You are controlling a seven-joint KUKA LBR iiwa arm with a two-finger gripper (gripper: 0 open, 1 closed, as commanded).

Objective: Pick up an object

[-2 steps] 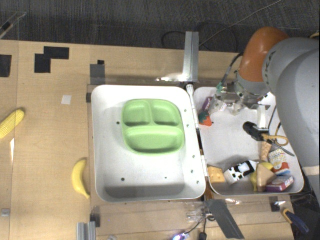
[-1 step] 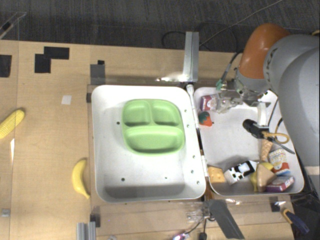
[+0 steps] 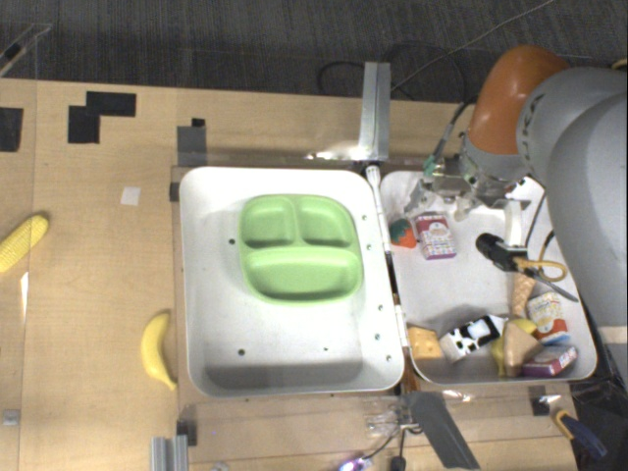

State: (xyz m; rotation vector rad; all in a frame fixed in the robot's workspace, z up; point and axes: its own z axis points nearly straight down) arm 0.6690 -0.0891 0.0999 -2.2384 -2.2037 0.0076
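My gripper (image 3: 444, 190) hangs over the back of the right bin (image 3: 461, 297), the arm reaching in from the right. Just in front of it a small pink and white carton (image 3: 436, 235) stands on the bin floor. Left of the carton a red and green item (image 3: 400, 231) lies against the bin's left wall. Nothing shows in the gripper.
Along the right bin's front lie a tan cracker (image 3: 424, 342), a black and white toy cow (image 3: 471, 335), a yellow wedge (image 3: 512, 341), a purple packet (image 3: 549, 361) and a small can (image 3: 542, 308). The left bin (image 3: 211, 341) holds a green divided plate (image 3: 297, 245). A banana (image 3: 157, 349) and corn (image 3: 22, 243) lie on the bench.
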